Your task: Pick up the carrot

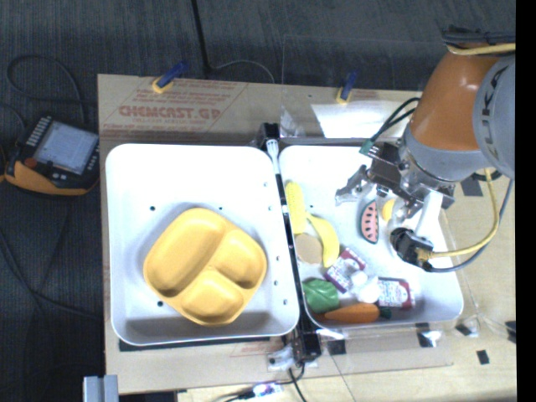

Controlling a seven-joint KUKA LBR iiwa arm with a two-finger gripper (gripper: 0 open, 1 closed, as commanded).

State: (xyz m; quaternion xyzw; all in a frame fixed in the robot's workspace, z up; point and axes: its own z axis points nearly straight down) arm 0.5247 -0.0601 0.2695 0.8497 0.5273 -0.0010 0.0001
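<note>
Carrot, the small orange tapered one, lies lengthwise along my right bin's near wall, well below the two-finger gripper, whose grip I cannot tell.

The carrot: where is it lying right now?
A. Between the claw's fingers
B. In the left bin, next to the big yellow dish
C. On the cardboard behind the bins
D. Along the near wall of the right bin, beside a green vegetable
D. The carrot lies along the near wall of the right bin, next to the green vegetable, while the claw hovers farther back over the watermelon slice.
</note>
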